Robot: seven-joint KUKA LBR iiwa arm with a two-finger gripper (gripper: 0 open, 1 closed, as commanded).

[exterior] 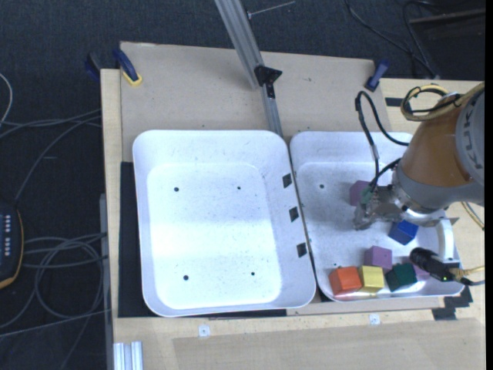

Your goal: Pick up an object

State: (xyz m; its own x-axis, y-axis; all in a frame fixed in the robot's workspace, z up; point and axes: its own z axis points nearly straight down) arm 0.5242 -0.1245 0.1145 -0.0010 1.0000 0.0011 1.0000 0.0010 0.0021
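My gripper [365,216] reaches down into the right bin [323,168], its tips near the bin floor at the middle. A purple block [360,192] lies just behind it, touching or nearly touching the fingers. A blue block [403,232] sits to its right, partly under the wrist. Along the bin's front wall stand an orange block [347,279], a yellow block [373,277], a dark green block [400,276] and a lilac block [379,256]. I see nothing between the fingers.
The left bin [208,222] sits beside the right one, with black clips on the shared rim. A grey metal pole [243,37] slants over the bench from the top. Blue clamps hold the board's far corners.
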